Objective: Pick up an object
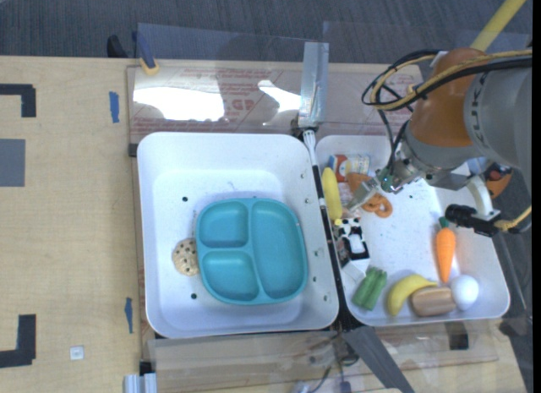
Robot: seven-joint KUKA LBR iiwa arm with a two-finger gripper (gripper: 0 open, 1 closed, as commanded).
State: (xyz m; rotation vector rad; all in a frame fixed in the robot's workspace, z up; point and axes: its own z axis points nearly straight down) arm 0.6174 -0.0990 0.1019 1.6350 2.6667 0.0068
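The gripper hangs low over the far part of the right bin, just above an orange pretzel-shaped toy and beside a small pile of packets. Whether its jaws are apart or together cannot be told. Nothing visibly sits between them.

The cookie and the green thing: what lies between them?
In the camera view, the teal tray and the bins' divider lie between the cookie and the green thing.

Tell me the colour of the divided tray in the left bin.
The divided tray is turquoise blue, seen clearly in the camera view.
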